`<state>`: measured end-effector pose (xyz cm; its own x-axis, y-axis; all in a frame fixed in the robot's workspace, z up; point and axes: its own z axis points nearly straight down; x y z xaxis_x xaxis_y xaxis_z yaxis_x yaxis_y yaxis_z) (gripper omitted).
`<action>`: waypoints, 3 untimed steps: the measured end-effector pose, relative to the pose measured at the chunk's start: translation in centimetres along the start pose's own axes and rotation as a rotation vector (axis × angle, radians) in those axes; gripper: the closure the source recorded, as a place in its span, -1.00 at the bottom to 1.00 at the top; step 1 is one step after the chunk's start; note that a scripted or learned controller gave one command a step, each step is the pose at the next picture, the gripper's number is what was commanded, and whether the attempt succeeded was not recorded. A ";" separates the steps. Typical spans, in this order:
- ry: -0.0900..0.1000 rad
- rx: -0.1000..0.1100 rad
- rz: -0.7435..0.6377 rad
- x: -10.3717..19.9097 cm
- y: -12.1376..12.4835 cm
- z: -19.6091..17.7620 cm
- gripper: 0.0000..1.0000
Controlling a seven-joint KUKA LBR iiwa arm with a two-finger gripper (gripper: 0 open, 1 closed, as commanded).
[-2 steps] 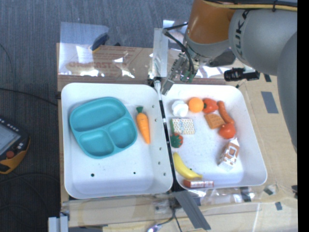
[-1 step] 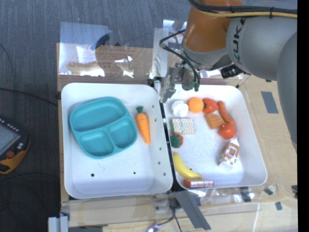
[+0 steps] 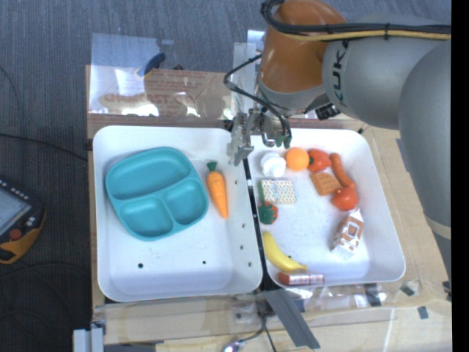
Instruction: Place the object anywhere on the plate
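Camera view — bench on grey carpet, two white bins; gripper over the divider, its grip can't be told.

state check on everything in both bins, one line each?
plate: left bin, upright, nothing on it
carrot: left bin floor, beside the plate, not on it
banana: lying in right bin
milk carton: tipped on its side, right bin
orange: right bin, back of pile
gripper: over the divider between the bins, nothing seen in it
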<state>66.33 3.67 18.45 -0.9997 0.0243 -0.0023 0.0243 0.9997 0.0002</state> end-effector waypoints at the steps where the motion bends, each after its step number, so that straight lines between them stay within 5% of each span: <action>1: -0.003 -0.001 -0.231 1.0 2.3 -4.2 1.00; 2: -0.003 -0.002 -0.608 -0.6 0.6 -4.1 1.00; 3: -0.004 -0.003 -0.608 -0.6 0.6 -4.1 -1.00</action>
<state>66.91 4.29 22.56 -0.8343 -0.5513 -0.0062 -0.5513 0.8343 0.0005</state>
